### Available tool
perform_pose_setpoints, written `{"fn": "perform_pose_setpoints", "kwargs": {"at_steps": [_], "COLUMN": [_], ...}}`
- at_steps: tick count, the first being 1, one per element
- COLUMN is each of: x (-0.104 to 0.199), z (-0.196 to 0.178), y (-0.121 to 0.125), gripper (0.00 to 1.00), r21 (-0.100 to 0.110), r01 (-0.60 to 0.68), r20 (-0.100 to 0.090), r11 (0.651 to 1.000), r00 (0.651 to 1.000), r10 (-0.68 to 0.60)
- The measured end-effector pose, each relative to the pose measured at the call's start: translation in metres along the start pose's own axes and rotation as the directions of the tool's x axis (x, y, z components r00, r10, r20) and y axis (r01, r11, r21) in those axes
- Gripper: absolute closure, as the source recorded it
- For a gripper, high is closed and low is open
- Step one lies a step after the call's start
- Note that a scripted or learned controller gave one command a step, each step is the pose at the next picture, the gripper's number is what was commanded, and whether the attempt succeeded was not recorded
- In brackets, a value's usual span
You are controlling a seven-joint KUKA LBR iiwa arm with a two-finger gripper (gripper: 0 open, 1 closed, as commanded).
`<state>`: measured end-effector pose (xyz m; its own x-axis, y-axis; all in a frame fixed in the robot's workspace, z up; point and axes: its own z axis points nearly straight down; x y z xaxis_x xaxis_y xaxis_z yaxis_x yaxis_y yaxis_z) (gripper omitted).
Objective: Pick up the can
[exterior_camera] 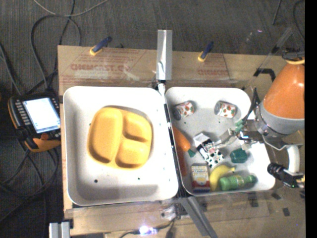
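Approach step, no grasp made yet. Hanging low in the right bin (257, 99): claw (224, 139), reaching in from the right below the grey wrist and orange band. Released or clenched: cannot tell, too blurred against the clutter. Nothing visibly held.

Likeliest cans, judged by shape alone: two small patterned cylinders. Nearer can (226, 109) just beyond the claw toward the far wall, apart from it. Second can (184, 109) beyond the claw and well off to its left. Labels too small to read, so no certainty about either.

Right at the claw's tip, on its left: black-and-white patterned box (209, 150), perhaps touching. Just to the claw's near-right: teal block (238, 155). Further toward the near wall: banana (220, 174), green bottle (237, 181), small red-and-yellow carton (199, 175). Far left of the claw, by the bin's dividing wall: orange carrot-like piece (182, 142).

Called for next: lift clear of the box, shift toward the far wall, centre over the nearer can, spread wide enough to straddle it, then descend and close.
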<state>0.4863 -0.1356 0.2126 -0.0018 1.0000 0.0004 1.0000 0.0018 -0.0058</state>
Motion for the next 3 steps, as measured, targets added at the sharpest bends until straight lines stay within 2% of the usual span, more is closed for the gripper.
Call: {"fn": "perform_pose_setpoints", "kwargs": {"at_steps": [1,2,3], "x": [-0.029,-0.075,-0.062], "z": [-0.013,0.0,0.062], "y": [0.052,0.108,0.156], "gripper": [0.0,0.0,0.0], "r21": [-0.002,-0.001,-0.001], "r01": [-0.166,-0.267,-0.262], "r20": [0.0,0.001,0.004], "r11": [0.986,0.964,0.965], "r00": [0.986,0.964,0.965], "r10": [0.166,0.267,0.262]}}
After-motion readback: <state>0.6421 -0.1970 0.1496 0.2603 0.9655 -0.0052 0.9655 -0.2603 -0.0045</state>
